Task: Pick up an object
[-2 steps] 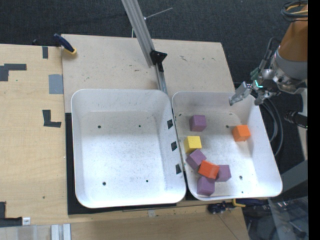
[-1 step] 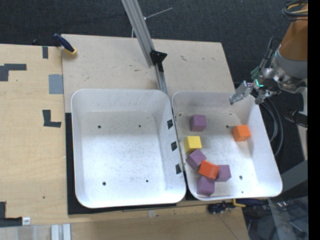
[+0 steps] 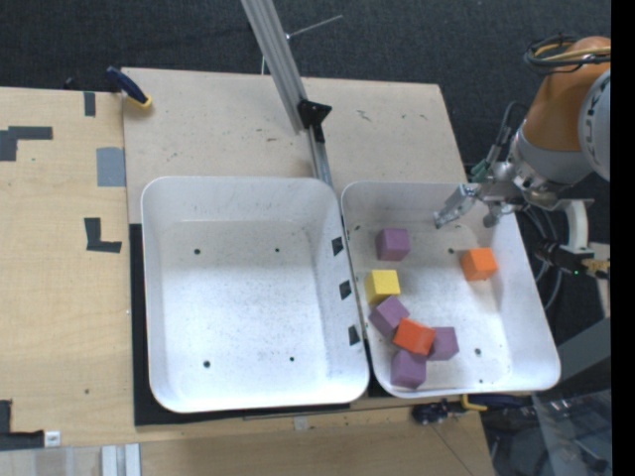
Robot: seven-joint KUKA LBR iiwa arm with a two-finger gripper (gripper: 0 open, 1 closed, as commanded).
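Blocks sit in your right bin [image 3: 516,360]: a purple cube [image 3: 393,243] near the middle, an orange cube [image 3: 479,263] towards the right wall, a yellow cube [image 3: 383,285] near the left wall. Below it a cluster touches together: a purple block [image 3: 388,314], an orange block [image 3: 414,337], and two more purple blocks [image 3: 444,342] and [image 3: 408,369]. Your gripper [image 3: 459,206] hovers over the bin's upper right part, above and apart from the orange cube, nothing between its fingers; you cannot tell how wide they stand. The left bin [image 3: 159,266] lies beside it on the bench [image 3: 218,117].
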